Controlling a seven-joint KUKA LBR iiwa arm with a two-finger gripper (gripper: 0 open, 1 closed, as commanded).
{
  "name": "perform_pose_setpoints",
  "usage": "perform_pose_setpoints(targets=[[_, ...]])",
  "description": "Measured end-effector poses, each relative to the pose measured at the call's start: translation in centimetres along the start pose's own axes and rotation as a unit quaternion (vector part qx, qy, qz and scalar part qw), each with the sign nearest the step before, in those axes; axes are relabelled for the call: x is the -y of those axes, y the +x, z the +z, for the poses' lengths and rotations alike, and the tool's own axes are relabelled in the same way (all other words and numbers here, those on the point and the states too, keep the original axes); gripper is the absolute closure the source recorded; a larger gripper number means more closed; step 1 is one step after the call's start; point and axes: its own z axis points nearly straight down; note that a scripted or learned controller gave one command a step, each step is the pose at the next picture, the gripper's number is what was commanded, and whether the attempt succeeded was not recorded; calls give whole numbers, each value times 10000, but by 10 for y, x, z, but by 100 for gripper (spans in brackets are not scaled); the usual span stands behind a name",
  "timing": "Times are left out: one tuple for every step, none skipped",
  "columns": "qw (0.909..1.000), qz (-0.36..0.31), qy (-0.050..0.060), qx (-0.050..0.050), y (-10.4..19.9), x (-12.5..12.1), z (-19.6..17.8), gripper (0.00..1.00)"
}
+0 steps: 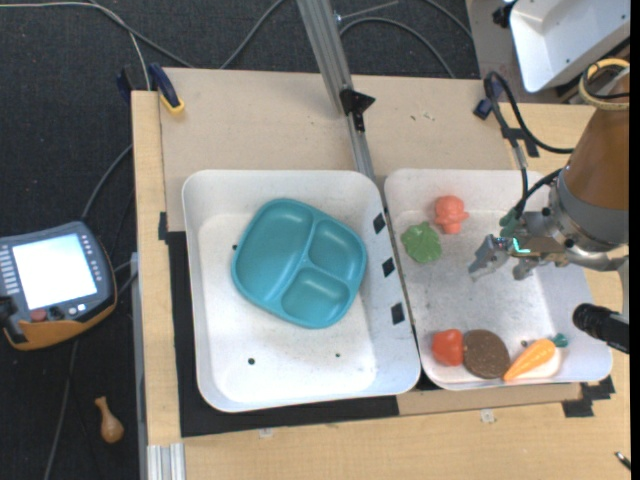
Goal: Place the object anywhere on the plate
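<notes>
Hovering over the right bin [570,298], claw [503,260] spread apart, holding nothing, near green toy [422,243].

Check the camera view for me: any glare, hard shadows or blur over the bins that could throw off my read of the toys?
Camera view: lighting is even and soft, with faint shadows beside the teal plate and the toys. The white bins are bright but keep their speckled texture. The gripper looks slightly soft, its outline hard to read against the right bin; the carrot and green toy look sharp.
</notes>
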Motion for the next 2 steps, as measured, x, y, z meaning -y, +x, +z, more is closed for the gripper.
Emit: perform_pose_setpoints(targets=[[10000,-2,-10,1,0,-1,-1,0],[10000,3,12,-2,8,-8,50,0]])
